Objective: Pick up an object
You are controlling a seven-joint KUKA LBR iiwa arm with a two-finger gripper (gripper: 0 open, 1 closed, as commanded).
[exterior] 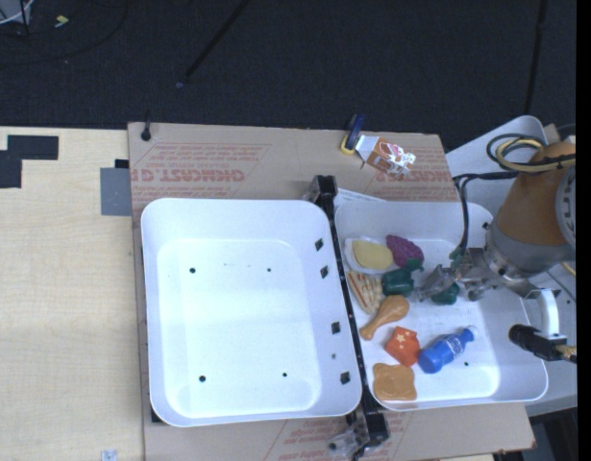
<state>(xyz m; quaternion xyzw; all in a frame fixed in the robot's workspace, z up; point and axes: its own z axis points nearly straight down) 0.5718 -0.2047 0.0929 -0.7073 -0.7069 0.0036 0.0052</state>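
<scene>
Down in the right bin (511, 377), my pincer (437, 286) hovers low beside the toys.
Open or shut, I cannot tell. Green piece (399, 281) sits just left of it; blue bottle (445, 350), orange block (403, 345), drumstick (385, 316) lie nearby.

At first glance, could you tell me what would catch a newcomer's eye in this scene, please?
The bright heap of toy food in the right bin stands out first: a blue bottle, an orange chicken leg and a purple piece. The gripper sits low among them, beside a dark green piece. The left bin is a large pale patch on the brown cardboard.
</scene>
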